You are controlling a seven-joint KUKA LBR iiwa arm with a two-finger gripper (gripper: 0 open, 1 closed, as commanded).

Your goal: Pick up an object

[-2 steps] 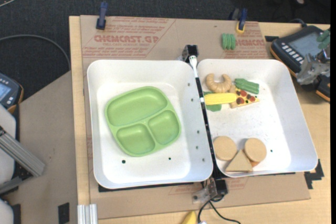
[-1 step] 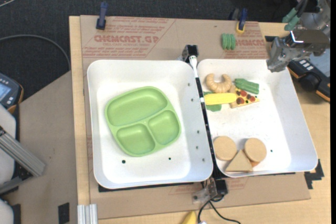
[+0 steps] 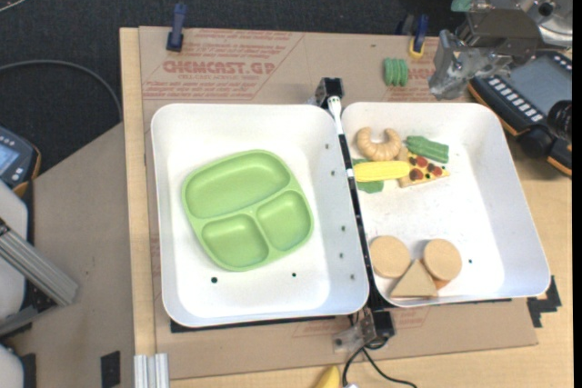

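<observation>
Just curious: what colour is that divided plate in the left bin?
Light green, seen in the camera view: divided plate.

A cardboard sheet [image 3: 218, 59] printed with red lettering lies under both bins. At its far edge sit a blue clamp [image 3: 176, 25] and a yellow-and-blue clamp [image 3: 418, 36]; just beside the latter rests a small green ridged piece [image 3: 395, 72].

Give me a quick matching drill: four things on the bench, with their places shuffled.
1. green divided plate
2. croissant
3. tan triangular piece
4. small green ridged item

A. on the cardboard, beyond the bins
B. right bin, far end
C. left bin
D. right bin, near edge

Pairs: 1-C, 2-B, 3-D, 4-A
</observation>
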